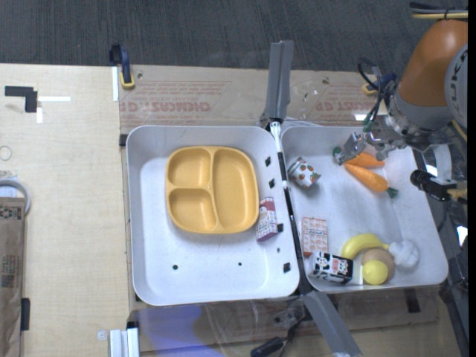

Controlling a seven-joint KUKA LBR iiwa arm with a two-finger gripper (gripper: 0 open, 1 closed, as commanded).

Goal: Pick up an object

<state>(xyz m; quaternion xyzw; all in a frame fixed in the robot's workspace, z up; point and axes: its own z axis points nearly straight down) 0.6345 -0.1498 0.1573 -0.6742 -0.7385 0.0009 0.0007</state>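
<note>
1. gripper [355, 152] sits at the back of the right bin [416, 274], right by the carrots [368, 173]; looks like two of them, one under the fingers and one lying just in front, tho they overlap so could be wrong; jaws — can't tell from here if they're open or closed, too much metal clutter around the tip, and I can't see anything clearly between them.

2. what could go wrong: carrots are smooth and tapered, so a pinch near the thin end prob squirts it out sideways; they're touching each other, so closing on one may nudge or drag the other; they're also near the back wall, so the fingers could bump the rim.

3. other risk — grabbing nothing at all and lifting anyway; if the tip is beside the carrot rather than over it, that's a miss.

4. count, right bin: small can [303, 173] x1; red-printed card [314, 236] x1; black/white carton [332, 267] x1; banana [362, 244] x1; yellow lemon-ish fruit [375, 272] x1; brownish round thing [378, 257] x1; white fluffy lump [405, 253] x1.

5. left bin [149, 274]: yellow divided plate [212, 190] x1, 3 compartments; small packet [267, 220] x1, leaning at the plate's right edge.
</note>
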